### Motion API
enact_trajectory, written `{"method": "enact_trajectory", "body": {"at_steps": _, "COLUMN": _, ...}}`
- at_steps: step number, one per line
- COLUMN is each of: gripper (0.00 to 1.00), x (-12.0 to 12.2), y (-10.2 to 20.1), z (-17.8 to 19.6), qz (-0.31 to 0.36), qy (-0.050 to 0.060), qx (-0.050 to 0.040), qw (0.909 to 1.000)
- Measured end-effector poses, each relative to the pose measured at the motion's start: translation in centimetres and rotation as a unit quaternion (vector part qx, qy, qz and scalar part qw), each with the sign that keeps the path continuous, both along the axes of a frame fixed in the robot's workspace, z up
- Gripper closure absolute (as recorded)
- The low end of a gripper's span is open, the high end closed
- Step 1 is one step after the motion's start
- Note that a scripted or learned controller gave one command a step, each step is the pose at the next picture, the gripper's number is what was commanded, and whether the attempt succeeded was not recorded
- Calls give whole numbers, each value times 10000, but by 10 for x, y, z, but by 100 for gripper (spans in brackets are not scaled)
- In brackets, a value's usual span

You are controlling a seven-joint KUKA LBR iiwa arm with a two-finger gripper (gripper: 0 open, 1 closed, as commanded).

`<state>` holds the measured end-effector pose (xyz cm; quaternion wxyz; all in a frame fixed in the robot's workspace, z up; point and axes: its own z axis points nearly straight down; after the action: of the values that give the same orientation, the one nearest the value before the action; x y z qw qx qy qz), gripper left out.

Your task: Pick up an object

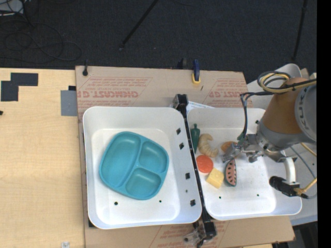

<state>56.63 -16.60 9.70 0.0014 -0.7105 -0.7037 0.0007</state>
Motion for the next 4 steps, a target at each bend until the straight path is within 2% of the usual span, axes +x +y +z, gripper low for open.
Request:
{"method": "enact_trajectory", "body": {"at_steps": 1, "gripper": 0, "x": 38, "y": -43, "z": -10, "qz": 46, "qy": -17, "qx": -16, "qw": 10000}}
{"method": "enact_trajectory", "body": {"at_steps": 2, "gripper": 0, "x": 8, "y": -34, "z": -10, "qz": 42, "qy": 13, "qx": 3, "qw": 10000}}
{"method": "enact_trajectory", "body": {"at_steps": 3, "gripper": 0, "x": 40, "y": 12, "z": -10, "qz": 71, "qy": -14, "qx": 4, "qw": 10000}}
{"method": "enact_trajectory", "body": {"at_steps": 4, "gripper": 0, "x": 35, "y": -42, "z": 38, "qz": 39, "qy": -24, "qx": -22, "qw": 10000}}
